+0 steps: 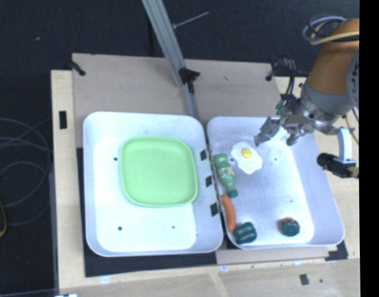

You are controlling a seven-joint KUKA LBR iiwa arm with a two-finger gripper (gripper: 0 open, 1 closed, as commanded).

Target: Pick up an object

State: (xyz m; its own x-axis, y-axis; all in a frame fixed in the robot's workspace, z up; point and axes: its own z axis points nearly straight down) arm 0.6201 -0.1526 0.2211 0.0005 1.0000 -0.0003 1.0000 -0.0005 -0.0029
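My gripper [277, 136] hangs over the back of the right bin [313, 184], its two fingers spread open with nothing between them. Just left and in front of it lies a fried egg toy [246, 157]. A green bottle-like toy [225, 172] lies along the bin's left wall. In front of that lies an orange carrot [228, 210], then a dark green piece [244, 232] at the front. A red and green round toy [289, 226] sits at the front right.
The left bin [103, 221] holds a light green square plate [159, 171]. A grey metal pole [168, 36] slants up from between the bins at the back. The bench's bare board [239, 85] lies behind both bins.
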